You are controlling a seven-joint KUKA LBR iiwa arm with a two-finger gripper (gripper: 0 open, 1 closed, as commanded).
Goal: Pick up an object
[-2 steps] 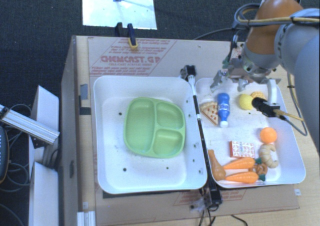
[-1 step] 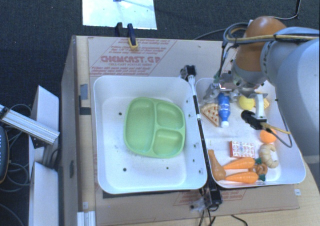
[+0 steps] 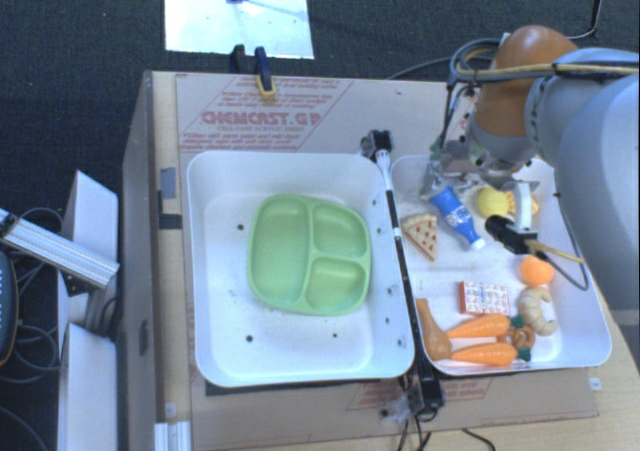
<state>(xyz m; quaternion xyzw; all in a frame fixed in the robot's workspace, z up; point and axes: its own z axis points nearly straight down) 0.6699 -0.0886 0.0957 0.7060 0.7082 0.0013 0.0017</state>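
Bottle [image 3: 457, 216], blue with a white cap, lies tilted near the far-left corner of the right bin [image 3: 590, 339], just beneath the claw [image 3: 462, 171]. Grey arm [image 3: 590, 119] hides the bin's far-right corner. Whether the claw is clenched cannot be told.

red "chemcast gp" across the bench board [image 3: 262, 119]

One fixed camera above the bench [image 3: 300, 104], angled downward, both white bins [image 3: 215, 269] visible, arm [image 3: 590, 129] entering from right
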